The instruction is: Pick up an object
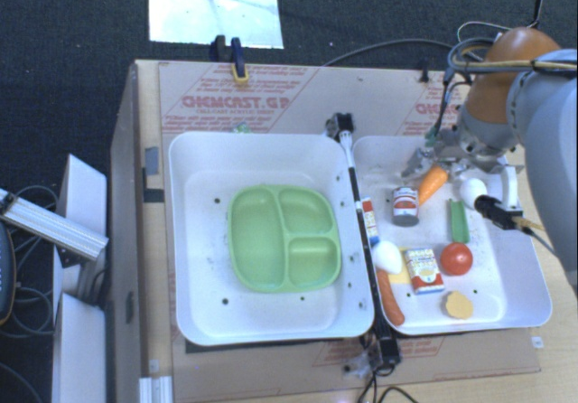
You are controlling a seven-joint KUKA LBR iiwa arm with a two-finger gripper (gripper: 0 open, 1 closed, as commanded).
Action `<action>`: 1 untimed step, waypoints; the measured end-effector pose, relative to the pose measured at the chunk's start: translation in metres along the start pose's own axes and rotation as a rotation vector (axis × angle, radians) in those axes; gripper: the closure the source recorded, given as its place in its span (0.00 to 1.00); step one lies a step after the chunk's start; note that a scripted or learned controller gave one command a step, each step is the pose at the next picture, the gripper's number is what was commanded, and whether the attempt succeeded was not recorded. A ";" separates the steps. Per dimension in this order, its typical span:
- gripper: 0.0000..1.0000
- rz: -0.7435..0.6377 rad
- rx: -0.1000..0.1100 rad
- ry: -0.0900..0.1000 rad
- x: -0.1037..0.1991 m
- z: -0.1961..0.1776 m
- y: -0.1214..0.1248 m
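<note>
The arm [533, 94] reaches in from the right, and its gripper [442, 157] hangs low over the back of the right bin [528, 302]. Whether it is open or closed cannot be told, for the wrist covers it. Just below and beside it lies a carrot [433, 182], tilted, with its upper end close under the gripper; nothing shows it being held.

Near the carrot stands a small can [405, 205] with a red label. To the right lie a white egg-like thing [471, 188] and a green stick [459, 220]. Further forward sit a red tomato [457, 258], a small red and yellow box [423, 269], a yellow round piece [459, 305] and a white egg [387, 257]. A second carrot [390, 295] lies along the bin's left wall.

The left bin [194, 211] holds a green divided plate [284, 238] (three compartments, lying flat in the middle).
</note>
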State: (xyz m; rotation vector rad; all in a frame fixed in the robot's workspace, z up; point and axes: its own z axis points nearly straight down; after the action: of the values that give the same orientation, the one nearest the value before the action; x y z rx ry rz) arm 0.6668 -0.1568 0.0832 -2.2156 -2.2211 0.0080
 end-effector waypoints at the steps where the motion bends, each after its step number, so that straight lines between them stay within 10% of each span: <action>1: 1.00 -0.005 -0.002 -0.002 0.000 -0.012 0.001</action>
State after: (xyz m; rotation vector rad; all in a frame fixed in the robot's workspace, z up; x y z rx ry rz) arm 0.6678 -0.1569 0.0948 -2.2130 -2.2285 0.0080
